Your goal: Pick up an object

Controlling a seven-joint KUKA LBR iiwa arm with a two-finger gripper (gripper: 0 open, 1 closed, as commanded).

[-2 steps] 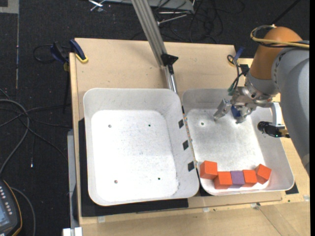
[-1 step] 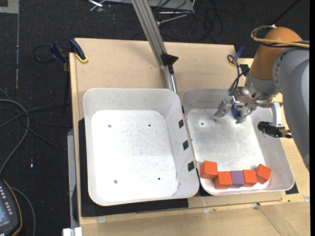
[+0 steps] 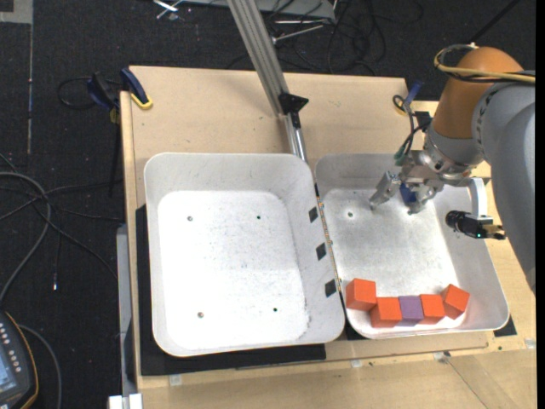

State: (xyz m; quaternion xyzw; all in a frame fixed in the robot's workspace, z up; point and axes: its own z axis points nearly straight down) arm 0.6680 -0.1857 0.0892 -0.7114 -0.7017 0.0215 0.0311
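Over the right bin (image 3: 477, 267), toward its far end, we are observing the gripper (image 3: 397, 196) hanging above the speckled white floor. Its two fingers (image 3: 381, 194) are standing spread apart, angled downward, and we are seeing nothing between them. Something small and blue is showing at the gripper's base, but we cannot tell what it is. The grey arm (image 3: 511, 135) is reaching in from the right side of this bin, with its orange band (image 3: 464, 92) sitting above the wrist.

Along the near wall of the right bin, we are recording five small blocks lying in a loose row, well apart from the gripper. Running from the end nearest the divider outward, we are noting an orange block (image 3: 362, 292), a second orange block (image 3: 387, 311), a purple block (image 3: 410, 308), a third orange block (image 3: 432, 306) and a fourth orange block (image 3: 456, 300). The middle three are touching one another; the first is sitting slightly farther from the near wall than its neighbour, and the last is lying tilted against the bin's curved corner.

Beside the right bin, sharing its inner edge, the left bin (image 3: 162, 177) is resting on the same wooden bench (image 3: 213, 113). A metal pole (image 3: 260, 45) is slanting in from beyond the bench toward the far junction of the two bins.
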